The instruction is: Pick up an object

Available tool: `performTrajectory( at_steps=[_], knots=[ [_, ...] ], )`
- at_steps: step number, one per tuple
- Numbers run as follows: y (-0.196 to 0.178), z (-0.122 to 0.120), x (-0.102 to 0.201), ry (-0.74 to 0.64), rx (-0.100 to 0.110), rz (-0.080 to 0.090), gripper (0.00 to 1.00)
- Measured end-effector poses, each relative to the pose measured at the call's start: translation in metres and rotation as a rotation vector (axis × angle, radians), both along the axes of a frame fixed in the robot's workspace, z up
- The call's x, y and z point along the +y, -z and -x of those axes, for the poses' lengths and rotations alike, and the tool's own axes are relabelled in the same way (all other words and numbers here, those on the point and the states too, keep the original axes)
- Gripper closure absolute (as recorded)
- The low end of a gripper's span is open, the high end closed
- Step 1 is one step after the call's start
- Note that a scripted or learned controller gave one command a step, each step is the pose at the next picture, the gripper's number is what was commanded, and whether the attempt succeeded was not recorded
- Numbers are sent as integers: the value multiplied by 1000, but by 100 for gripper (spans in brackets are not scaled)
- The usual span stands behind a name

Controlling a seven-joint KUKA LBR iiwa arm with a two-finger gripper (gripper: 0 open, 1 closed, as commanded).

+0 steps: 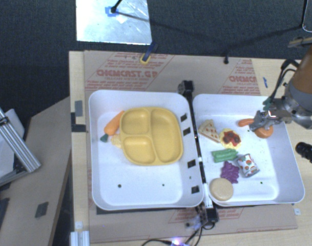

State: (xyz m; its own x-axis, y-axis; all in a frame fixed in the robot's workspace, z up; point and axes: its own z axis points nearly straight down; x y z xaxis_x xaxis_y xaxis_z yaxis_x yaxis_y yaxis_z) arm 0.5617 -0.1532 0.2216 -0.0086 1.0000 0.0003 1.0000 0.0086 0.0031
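My gripper (263,120) hangs over the far right part of the right bin (286,188). An orange round piece (265,132) lies directly under it, touching or nearly so; I cannot tell which. A small orange sausage (244,122) lies just left of the gripper. Further left and nearer are a pizza slice (209,131), a red and yellow toy (231,138), a green piece (225,154), purple grapes (230,171), a small white and red box (248,165) and a tan round bun (221,189).
The left bin (102,188) holds a yellow divided plate (150,136) with a carrot (113,123) at its left rim. A black divider (192,137) with clips runs between the bins. The arm's grey body (307,94) stands over the right bin's right wall.
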Motion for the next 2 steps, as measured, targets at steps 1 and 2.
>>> performTrajectory(
  at_steps=[1, 2],
  knots=[
    [-13, -34, 43, 0, -2, 0, 100],
    [7, -62, 77, 1, -1, 1, 100]
  ],
)
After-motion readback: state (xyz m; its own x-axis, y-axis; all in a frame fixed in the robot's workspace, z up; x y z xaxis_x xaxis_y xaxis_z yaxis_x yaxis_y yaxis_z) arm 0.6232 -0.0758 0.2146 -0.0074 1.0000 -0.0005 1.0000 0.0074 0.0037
